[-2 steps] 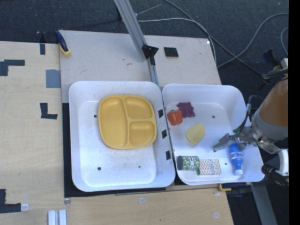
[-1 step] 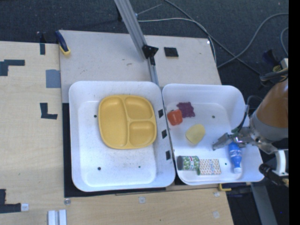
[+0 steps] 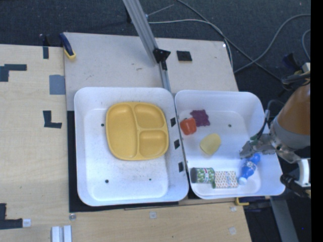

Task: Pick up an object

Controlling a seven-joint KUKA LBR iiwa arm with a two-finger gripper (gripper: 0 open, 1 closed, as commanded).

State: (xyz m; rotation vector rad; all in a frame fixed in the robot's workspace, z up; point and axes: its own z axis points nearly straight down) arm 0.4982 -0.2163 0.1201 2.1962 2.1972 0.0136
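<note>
Jaws [image 3: 251, 151] are low in the right bin [image 3: 252, 102], just above the blue bottle [image 3: 248, 169]. Can't tell their state. Yellow plate [image 3: 137, 130] sits in the left bin [image 3: 88, 150].

Left bin [image 3: 86, 135]: yellow divided plate [image 3: 137, 130]. Right bin [image 3: 242, 101]: orange piece [image 3: 188, 126], purple piece [image 3: 200, 117], yellow piece [image 3: 210, 144], carton [image 3: 213, 177], blue bottle [image 3: 248, 169] beneath the gripper [image 3: 251, 150] near the bin's right edge.

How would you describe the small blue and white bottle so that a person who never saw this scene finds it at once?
Look in the right white bin, at its lower right corner, just beneath the gripper. The blue and white bottle lies there, right of the green and white carton. It is the sole blue thing in the bin.
</note>
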